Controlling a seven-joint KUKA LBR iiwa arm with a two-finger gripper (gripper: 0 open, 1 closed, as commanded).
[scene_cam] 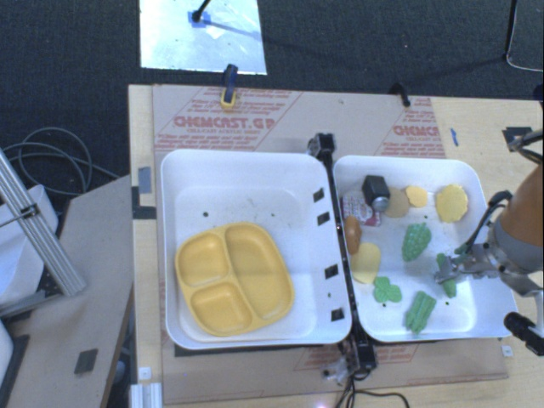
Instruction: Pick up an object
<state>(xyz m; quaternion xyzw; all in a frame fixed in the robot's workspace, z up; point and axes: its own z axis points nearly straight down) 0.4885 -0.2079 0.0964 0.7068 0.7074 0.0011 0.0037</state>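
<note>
My gripper (pixel 450 270) reaches in from the right and hangs low over the right side of the right bin (pixel 476 325). A small green piece (pixel 448 287) lies right at its tip, partly hidden by it. Whether it is held cannot be seen. Elsewhere in this bin lie a green grape bunch (pixel 415 241), a green ridged piece (pixel 420 309), a small green piece (pixel 388 291), a pale yellow piece (pixel 367 262), an orange piece (pixel 352 232), a dark can (pixel 375 192), and two yellow round pieces (pixel 451 202) (pixel 416 196).
The left bin (pixel 255 172) holds a yellow divided tray (pixel 233 276). A black divider with clips (pixel 333 245) runs between the bins. The bench edge lies close below both bins. A metal frame (pixel 34 228) stands at the far left.
</note>
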